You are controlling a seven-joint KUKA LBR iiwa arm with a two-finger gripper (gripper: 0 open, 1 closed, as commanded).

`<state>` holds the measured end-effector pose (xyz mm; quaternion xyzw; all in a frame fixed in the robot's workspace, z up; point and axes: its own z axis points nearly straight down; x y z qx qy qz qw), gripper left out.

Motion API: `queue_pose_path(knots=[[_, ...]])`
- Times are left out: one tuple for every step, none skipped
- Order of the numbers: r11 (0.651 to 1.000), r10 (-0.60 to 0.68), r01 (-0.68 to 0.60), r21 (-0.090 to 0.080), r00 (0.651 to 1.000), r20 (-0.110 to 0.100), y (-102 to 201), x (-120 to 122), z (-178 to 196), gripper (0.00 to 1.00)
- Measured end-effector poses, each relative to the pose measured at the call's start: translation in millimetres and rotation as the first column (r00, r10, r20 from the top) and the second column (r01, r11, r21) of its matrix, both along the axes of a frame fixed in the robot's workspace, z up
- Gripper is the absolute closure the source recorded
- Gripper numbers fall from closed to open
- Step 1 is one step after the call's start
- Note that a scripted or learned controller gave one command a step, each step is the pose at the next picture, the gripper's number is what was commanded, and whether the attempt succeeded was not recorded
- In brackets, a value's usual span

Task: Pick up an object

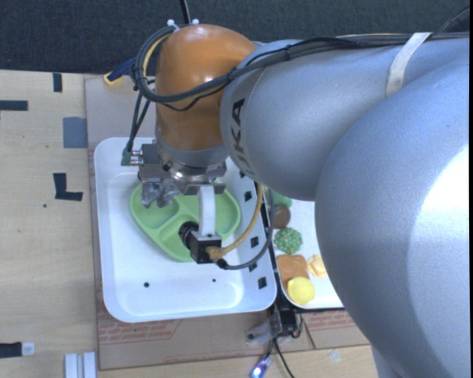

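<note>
I am lowering the pincer [181, 211] over the green plate [162, 223] in the left bin [118, 290], mid-frame. I cannot tell how wide it is standing or whether it is gripping anything. Next I judge it needs closing on the plate's rim, then lifting.

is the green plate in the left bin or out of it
In. The green divided plate lies flat on the floor of the left white bin, inside its rim, with the claw directly above it.
</note>
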<state>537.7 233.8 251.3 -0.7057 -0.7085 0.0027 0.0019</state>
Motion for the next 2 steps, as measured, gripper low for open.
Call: queue_pose_path(knots=[[1.0, -0.003, 0.002, 0.006, 1.0, 0.024, -0.8, 84.3, 139.7, 1.0], [1.0, -0.003, 0.003, -0.003, 1.0, -0.003, -1.0, 50.6, 50.9, 1.0]])
